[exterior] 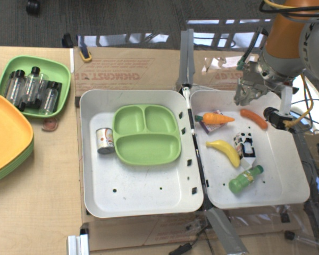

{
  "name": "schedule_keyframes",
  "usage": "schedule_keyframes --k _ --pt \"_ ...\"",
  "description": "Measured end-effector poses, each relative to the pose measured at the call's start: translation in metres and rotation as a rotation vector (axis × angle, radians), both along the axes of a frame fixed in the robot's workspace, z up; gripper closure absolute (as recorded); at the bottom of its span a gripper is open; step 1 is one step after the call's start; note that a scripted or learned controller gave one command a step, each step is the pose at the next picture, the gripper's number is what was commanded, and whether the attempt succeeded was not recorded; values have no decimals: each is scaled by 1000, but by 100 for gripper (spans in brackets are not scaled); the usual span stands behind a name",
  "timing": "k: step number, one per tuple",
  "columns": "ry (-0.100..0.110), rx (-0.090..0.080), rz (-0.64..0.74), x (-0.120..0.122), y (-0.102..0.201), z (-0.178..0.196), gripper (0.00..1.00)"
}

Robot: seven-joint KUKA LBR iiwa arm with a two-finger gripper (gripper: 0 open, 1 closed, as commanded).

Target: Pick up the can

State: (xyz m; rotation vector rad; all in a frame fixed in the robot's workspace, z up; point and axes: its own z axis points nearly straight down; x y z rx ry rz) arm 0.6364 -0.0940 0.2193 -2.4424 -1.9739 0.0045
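The can is small and silver with a red-and-white label. It lies on its side in the left bin, touching the left edge of a green divided plate. My gripper hangs over the far edge of the right bin, well to the right of the can. It points down, just left of an orange chilli-like toy. Nothing shows between its fingers.
The right bin holds a toy carrot, a banana, a black-and-white object and a green bottle. On the table at left are a green tray of vials and stacked orange plates.
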Motion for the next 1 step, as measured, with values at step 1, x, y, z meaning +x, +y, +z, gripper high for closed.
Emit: schedule_keyframes --k 1 --pt "-2 -1 -59 21 3 28 100"
